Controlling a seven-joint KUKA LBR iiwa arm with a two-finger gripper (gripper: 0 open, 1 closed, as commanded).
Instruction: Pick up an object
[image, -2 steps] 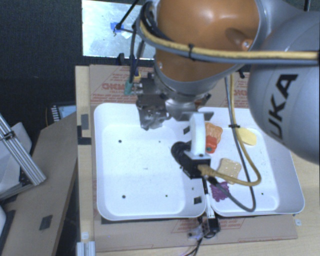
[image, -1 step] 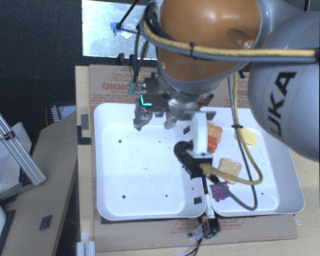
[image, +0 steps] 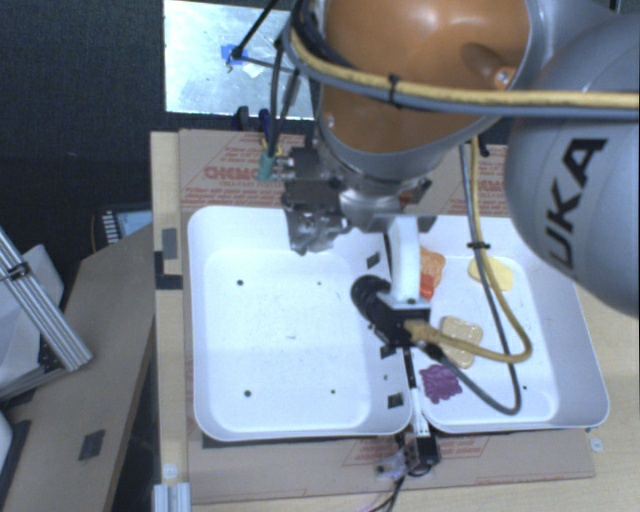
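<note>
The end effector hangs as a grey metal block under the arm's broad orange band, over the far rim of the left bin. It is seen from above and its tip is hidden, so whether it is set wide or narrow cannot be told, and nothing can be seen in its grasp. Directly below and to the near side of it lies the white floor of the left bin. To the right of the end effector, along the line where the two bins meet, a white upright bar comes down to a black curved fitting. A yellow cable loops out from that fitting across the right bin. The things to pick up all lie in that right bin, apart from the end effector. An orange piece sits just beyond the white bar, and a pale yellow round piece lies farther right of it. A tan translucent piece lies nearer the camera, touching the cable, and a purple piece is nearest the front rim. Both bins rest on a cardboard sheet with red print, laid on the surface.
</note>
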